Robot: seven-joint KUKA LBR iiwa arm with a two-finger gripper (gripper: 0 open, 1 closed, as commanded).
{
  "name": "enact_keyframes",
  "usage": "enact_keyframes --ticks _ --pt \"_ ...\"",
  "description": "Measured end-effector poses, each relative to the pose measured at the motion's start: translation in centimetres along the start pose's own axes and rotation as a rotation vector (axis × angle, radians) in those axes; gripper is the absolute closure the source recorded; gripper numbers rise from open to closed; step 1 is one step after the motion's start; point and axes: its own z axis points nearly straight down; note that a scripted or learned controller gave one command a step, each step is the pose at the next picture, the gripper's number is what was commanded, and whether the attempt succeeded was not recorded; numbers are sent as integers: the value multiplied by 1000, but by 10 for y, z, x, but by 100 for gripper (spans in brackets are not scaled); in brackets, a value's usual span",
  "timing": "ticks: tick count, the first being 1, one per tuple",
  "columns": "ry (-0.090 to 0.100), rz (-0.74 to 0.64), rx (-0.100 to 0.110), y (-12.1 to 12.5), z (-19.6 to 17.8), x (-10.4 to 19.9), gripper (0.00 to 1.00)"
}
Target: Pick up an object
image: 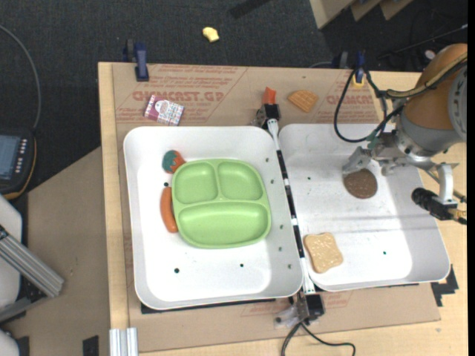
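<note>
Brown round patty (pixel 361 184) in rt bin sits just under gripper (pixel 369 159), grip state unclear.

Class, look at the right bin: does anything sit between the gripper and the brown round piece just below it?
Nothing visible does. The gripper hangs directly over the upper edge of the brown round piece in the right bin. The cracker lies well off toward the bin's near-left corner.
</note>
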Motion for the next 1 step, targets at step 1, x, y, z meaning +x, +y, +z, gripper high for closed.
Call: enact_keyframes --ticks 1 --pt "11 2 20 -8 27 2 0"
